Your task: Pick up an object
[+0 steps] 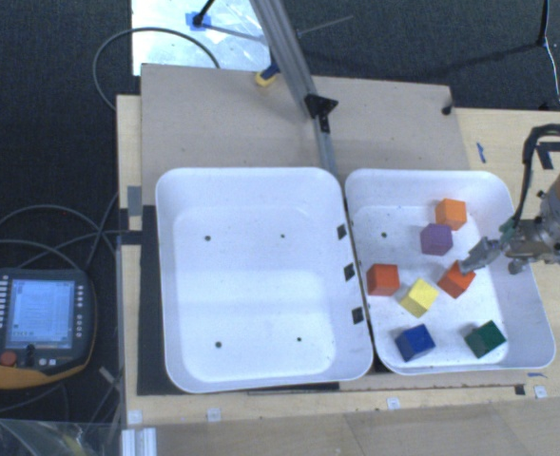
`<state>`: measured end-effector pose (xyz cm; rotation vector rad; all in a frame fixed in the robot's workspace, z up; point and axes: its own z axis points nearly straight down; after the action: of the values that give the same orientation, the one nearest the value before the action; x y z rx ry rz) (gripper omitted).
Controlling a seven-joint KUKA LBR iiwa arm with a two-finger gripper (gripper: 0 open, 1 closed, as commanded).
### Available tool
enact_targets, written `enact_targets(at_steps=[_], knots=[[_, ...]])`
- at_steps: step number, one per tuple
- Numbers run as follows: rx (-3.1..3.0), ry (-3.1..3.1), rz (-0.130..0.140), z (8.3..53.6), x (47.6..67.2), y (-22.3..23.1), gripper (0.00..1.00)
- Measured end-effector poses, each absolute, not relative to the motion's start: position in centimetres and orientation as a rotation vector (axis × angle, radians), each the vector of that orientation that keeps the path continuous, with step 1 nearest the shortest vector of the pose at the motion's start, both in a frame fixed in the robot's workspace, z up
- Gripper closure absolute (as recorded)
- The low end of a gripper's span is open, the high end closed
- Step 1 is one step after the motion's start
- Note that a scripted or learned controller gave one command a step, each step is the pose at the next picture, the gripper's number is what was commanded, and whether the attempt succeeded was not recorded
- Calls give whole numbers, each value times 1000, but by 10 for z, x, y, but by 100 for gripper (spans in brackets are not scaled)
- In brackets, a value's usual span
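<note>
Reaching in from the right, the gripper [472,260] sits at the red cube [456,280] mid right bin [531,345], jaw state untellable; the cube looks light, rigid and smooth, best pinched across two opposite flat faces.

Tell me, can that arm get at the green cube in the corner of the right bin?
Probably yes. The green cube sits apart from the blue cube, with nothing on top of it, and the gripper hovers just above it in the view, over the same right bin.
</note>
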<state>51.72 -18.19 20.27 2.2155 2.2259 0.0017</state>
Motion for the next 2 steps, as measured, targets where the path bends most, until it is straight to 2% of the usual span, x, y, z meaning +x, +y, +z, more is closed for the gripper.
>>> enact_targets(at_steps=[1, 2], knots=[[2217, 2224, 2, 203, 517, -182, 0], [2221, 2226, -2, 141, 517, -179, 0]])
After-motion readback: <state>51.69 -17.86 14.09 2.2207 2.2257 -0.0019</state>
